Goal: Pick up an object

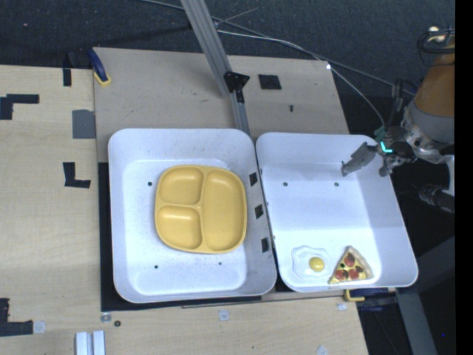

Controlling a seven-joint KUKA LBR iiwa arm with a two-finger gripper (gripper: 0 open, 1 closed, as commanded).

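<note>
Open, empty gripper (372, 161) above right bin (384, 205); triangular red-dotted pizza slice (350, 265) beside fried egg (310, 261)

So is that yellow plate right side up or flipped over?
Right side up. The plate lies flat in the left bin, and its three hollow compartments, split by raised ridges, face the camera.

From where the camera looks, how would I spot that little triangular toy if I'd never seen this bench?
Find the right-hand white bin. In its near corner two small toys lie side by side. The pizza slice is the triangular one, tan-crusted with red dots, right of the round white fried egg.
</note>
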